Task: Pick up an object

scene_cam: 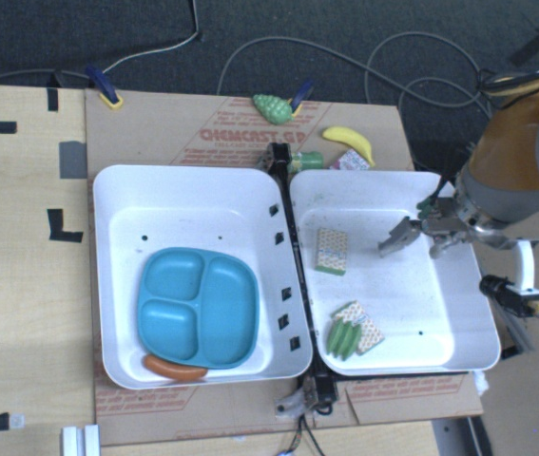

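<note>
Sponge (332, 251) in right bin (459, 350); end effector (412, 240) beside it, fingers spread, nothing between.

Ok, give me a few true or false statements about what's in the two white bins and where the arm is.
1. The blue divided plastic plate lies in the left white bin. True.
2. The orange sausage-shaped toy sits in the right white bin. False: it lies in the left bin, by the plate's near edge.
3. The pincer hangs over the right bin. True.
4. The yellow toy banana lies inside a bin. False: it is on the cardboard behind them.
5. The pincer grips the green bean-pod toy. False: they are apart.
</note>
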Tool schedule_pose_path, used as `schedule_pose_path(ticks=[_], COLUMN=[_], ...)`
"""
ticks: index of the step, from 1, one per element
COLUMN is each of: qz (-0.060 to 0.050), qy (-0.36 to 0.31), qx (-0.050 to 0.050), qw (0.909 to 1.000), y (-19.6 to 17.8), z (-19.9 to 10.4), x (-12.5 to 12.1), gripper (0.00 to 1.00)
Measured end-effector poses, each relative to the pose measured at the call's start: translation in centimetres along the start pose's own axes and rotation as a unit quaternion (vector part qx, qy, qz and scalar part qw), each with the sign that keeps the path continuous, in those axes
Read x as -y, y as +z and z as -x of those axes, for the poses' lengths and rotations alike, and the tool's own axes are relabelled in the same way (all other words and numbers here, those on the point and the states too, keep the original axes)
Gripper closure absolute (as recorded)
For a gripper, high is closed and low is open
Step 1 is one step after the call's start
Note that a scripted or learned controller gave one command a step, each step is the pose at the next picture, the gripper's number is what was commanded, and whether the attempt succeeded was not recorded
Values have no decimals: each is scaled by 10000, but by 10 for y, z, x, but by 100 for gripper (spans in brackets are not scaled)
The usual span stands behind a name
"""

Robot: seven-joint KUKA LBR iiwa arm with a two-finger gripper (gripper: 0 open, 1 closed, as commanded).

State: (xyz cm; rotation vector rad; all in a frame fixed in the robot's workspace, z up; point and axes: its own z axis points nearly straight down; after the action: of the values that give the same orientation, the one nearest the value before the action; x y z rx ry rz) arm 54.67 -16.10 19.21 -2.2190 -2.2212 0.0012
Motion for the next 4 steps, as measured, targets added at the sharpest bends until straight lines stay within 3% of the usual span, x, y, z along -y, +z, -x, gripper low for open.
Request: schedule_pose_path(ticks=[1, 2, 3, 4], qz=[-12, 26, 94, 68], qy=[-5, -11, -11, -11], qx=[-3, -15, 5, -1], qw=[10000, 10000, 10000, 10000], y=[83, 103, 90, 92], z=[-64, -61, -61, -61], x=[-18, -49, -53, -51], gripper=[0, 0, 100, 0])
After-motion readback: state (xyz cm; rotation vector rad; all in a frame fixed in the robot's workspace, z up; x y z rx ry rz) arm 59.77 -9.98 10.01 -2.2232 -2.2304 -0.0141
